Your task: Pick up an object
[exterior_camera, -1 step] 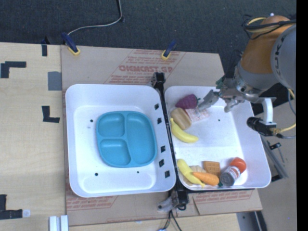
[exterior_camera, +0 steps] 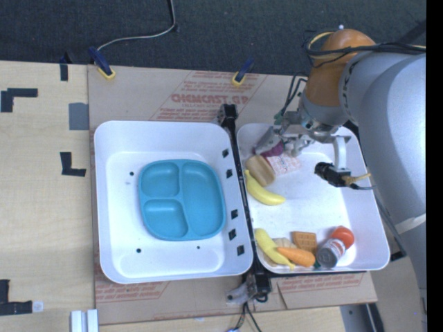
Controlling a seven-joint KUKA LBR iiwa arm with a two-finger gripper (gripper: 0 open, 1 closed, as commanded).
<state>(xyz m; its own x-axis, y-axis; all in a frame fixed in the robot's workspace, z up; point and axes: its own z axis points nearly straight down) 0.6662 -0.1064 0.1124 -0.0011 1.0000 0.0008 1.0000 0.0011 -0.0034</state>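
Gripper [exterior_camera: 280, 146] is hovering at 12 o'clock of right white bin [exterior_camera: 367, 220], over pink-white packet [exterior_camera: 284, 163] beside tan bread roll [exterior_camera: 260, 169]; grasp state: cannot tell. Descending straight, centred on packet, is looking safest.

Pink-white packet [exterior_camera: 282, 163] beside bread roll [exterior_camera: 261, 169]

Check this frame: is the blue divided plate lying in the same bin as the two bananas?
No, the blue divided plate lies in the left bin, while both bananas lie in the right bin.
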